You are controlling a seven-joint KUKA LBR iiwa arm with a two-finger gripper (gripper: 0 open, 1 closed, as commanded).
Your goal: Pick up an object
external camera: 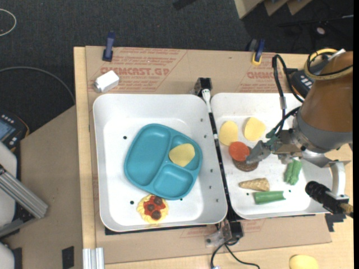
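Two shallow white bins side by side: left bin [112, 150], right bin [291, 209], rims touching down the middle. One grey arm with orange band [328, 102] reaches over the right bin from the right. One teal three-compartment plastic plate [148, 158] sits mid left bin, tilted, with one pale yellow round piece [182, 154] in its upper right compartment. One small pizza-like toy, yellow with red topping [152, 207], lies near the left bin's front edge, just below the plate.

Right bin: two yellow round pieces, [228, 132] and [253, 129], side by side near the back; one red round piece on a brown base [241, 153] just below them; one tan cone-shaped wedge [254, 184]; two green stick pieces, [268, 196] near the front rim and [291, 171] under the arm. Left bin has open room along its left and back walls.

Two-finger gripper [259, 152] is low, just right of the red piece; fingers look slightly parted, nothing seen between them.
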